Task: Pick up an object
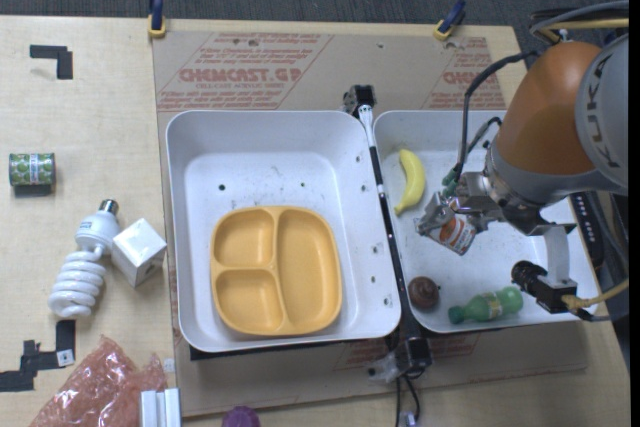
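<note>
Out on the far left of the bench sit a small green can point(31, 170), a spiral bulb point(80, 271) and a white cube point(139, 251) touching it, with a pink mesh bag point(105, 381) at the bottom edge. None of that is in play.

On to the left bin point(190, 215): a yellow divided plate point(277, 269) lies flat across its lower half, nothing on it.

Now the right bin point(395, 130), where the action is. A banana point(409, 179) lies near the bin's left wall. Down at the front, a dark brown round thing point(424, 292) and a green bottle point(486, 305) on its side, near each other.

And there's the gripper point(452, 223), low in the middle of the bin, its metal fingers point(437, 217) set round a small orange-and-white object point(458, 233). It looks pinched between them, closed on it, though the hold is hard to read from above.

By my reading, this is the grasp or the very start of the lift. The next move calls for a straight, steady rise, keeping clear of the banana just to the left, and the grip must hold: the object looks tilted, so it could slip.
</note>
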`<state>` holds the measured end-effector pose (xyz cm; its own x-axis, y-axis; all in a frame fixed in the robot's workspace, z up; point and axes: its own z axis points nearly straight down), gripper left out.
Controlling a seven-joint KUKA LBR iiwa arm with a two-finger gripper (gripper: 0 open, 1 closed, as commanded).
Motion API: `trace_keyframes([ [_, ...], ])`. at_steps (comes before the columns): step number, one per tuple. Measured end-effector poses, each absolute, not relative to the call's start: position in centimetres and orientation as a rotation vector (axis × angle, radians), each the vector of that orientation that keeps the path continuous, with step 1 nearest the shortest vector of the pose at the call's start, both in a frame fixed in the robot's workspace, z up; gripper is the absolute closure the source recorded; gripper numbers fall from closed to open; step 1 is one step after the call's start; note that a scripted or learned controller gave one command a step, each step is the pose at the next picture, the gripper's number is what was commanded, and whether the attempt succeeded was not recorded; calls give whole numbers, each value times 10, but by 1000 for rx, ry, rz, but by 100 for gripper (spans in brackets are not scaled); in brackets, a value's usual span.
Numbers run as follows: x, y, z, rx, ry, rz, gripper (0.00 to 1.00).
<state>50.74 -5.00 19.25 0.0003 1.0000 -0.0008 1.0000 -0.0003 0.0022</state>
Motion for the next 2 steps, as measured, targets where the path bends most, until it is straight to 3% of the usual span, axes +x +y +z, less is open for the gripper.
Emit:
trace_keyframes([
  [1, 519, -60, 192, 2222, 2219, 0, 100],
  [2, 479, -73, 192, 2223, 2220, -1, 100],
])
